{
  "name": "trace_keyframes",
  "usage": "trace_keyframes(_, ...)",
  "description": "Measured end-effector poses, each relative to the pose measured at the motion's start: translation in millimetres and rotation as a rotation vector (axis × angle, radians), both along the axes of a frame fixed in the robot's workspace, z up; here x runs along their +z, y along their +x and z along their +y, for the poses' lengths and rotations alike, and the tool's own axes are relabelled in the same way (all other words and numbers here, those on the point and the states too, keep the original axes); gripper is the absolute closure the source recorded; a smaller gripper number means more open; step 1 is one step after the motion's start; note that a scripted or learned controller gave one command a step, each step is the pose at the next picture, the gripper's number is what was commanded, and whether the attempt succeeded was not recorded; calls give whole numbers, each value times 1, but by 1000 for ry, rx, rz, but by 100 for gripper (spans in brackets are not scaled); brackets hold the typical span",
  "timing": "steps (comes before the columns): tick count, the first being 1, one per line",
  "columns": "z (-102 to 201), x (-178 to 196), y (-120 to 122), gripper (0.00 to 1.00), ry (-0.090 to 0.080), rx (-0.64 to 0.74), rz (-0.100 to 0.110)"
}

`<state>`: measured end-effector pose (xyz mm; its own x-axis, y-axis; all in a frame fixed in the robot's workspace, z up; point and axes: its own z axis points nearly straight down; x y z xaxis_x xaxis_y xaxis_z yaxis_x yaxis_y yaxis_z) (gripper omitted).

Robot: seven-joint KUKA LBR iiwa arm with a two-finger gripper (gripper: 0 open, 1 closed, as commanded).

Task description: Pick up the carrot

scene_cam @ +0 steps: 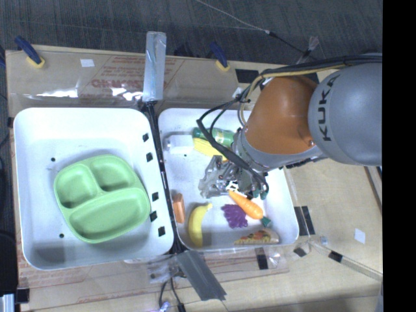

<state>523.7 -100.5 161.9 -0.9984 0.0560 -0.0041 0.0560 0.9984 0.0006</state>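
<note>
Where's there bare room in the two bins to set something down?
Left bin: white floor behind the green plate and along its left wall. Right bin: a bare strip between the dividing wall and the gripper. Its front is crowded with banana, grapes and carrot.

You see a matt green plastic divided plate (pixel 101 197), smooth white plastic bins (pixel 29 174), and a glossy plastic carrot (pixel 246 205).

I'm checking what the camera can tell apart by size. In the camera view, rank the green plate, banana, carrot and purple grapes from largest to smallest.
1. Green plate, by far the largest.
2. Banana.
3. Carrot, close to the banana in length but thinner, so that order is unsure.
4. Purple grapes, smallest.
</note>
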Motion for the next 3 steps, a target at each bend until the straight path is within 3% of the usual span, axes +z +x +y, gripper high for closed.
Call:
trace_keyframes(1, -61, -63, -37, 100, 0, -145, 8)
trace_keyframes(2, -110, -67, -44, 100, -1, -85, -3)
trace_keyframes(3, -45, -13, -46, 100, 1, -308, 2)
